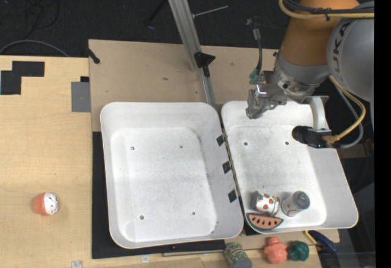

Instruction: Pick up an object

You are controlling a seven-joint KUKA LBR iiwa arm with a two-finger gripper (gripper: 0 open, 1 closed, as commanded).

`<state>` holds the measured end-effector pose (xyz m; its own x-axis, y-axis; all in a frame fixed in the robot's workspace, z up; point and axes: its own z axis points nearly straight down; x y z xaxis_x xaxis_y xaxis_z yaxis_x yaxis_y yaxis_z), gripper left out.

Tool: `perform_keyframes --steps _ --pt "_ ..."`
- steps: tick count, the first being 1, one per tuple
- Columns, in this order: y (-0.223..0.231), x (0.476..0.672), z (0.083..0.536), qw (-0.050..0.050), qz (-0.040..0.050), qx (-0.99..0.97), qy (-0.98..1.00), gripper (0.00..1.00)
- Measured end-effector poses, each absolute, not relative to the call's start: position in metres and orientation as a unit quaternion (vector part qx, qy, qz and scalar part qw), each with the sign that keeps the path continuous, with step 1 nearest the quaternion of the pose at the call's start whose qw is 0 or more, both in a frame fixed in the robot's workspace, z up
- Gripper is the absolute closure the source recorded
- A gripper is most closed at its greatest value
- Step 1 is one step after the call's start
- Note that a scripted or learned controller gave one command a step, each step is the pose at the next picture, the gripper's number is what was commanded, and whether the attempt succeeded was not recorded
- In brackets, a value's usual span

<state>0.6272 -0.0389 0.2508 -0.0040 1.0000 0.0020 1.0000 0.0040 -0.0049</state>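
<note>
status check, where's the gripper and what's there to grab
Gripper over right bin's far left corner, nothing between fingers. Mug, grey can, watermelon slice clustered at near edge. Path clear.

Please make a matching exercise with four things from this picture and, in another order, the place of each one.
Things:
1. watermelon slice
2. orange ball
3. gripper
4. grey cylinder

Places:
A. above the right bin's far edge
B. on the wooden table, left
C. on the right bin's near rim
D. inside the right bin, near corner

Pairs: 1-C, 2-B, 3-A, 4-D
</note>
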Motion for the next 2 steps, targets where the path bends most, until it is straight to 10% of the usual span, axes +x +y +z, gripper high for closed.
perform_keyframes --steps 2 --pt "0.063 0.602 0.23 0.003 0.0018 -0.706 -0.708 1.0"
